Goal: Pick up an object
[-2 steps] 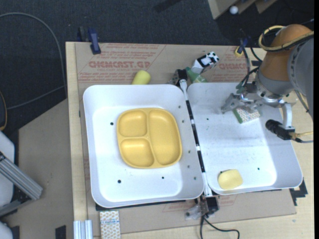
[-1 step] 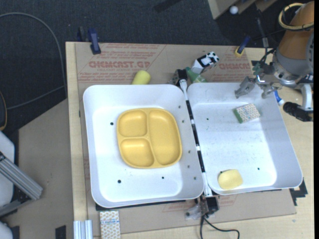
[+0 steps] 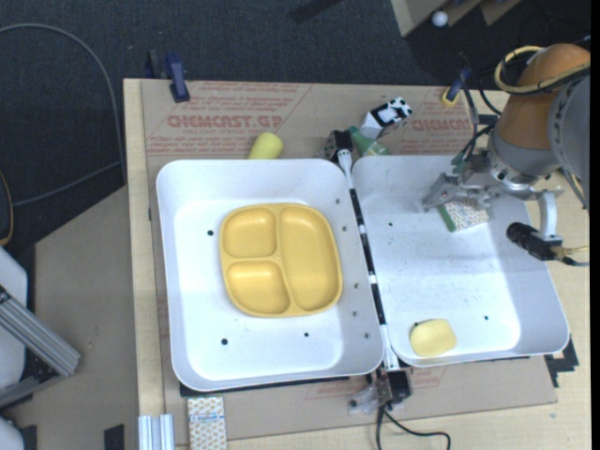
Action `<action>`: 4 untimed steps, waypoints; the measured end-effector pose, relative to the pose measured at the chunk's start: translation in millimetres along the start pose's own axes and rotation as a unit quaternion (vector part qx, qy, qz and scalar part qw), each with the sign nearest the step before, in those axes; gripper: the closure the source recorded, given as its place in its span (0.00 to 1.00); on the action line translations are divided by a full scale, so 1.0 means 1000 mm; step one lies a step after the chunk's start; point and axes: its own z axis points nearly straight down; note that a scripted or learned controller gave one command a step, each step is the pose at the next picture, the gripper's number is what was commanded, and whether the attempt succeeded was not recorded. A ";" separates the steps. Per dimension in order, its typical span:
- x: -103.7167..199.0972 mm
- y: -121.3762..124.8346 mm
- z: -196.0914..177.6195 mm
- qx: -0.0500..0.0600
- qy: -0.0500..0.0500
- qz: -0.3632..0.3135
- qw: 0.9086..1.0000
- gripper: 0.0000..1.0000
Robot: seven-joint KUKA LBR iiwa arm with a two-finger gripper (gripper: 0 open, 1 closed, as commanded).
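- Nearest the lens, a pale yellow rounded lump point(image 3: 432, 337) sits smooth and matte at six o'clock in the right bin point(image 3: 525, 298), close to the front rim.
- In the left bin point(image 3: 187, 251) lies a glossy yellow plate point(image 3: 280, 258) with three compartments and rounded corners, dead centre.
- Up at twelve o'clock in the right bin, the gripper point(image 3: 461, 198) hangs over a small flat greenish speckled piece point(image 3: 465, 217) (possibly a sponge or packet, hard to say).
- Its metal fingers look spread, touching or just above that piece; nothing is clearly clamped between them.
- The cardboard bench point(image 3: 234, 120) carries a yellow cylinder point(image 3: 266, 145) behind the left bin.
- The arm's grey wrist hides the bin's far right corner.
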 end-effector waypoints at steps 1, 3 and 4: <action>0.000 0.002 -0.012 -0.005 -0.001 0.000 1.000 1.00; 0.011 -0.016 -0.020 0.005 0.002 0.000 1.000 0.00; -0.029 0.020 -0.081 0.003 0.001 0.000 1.000 0.00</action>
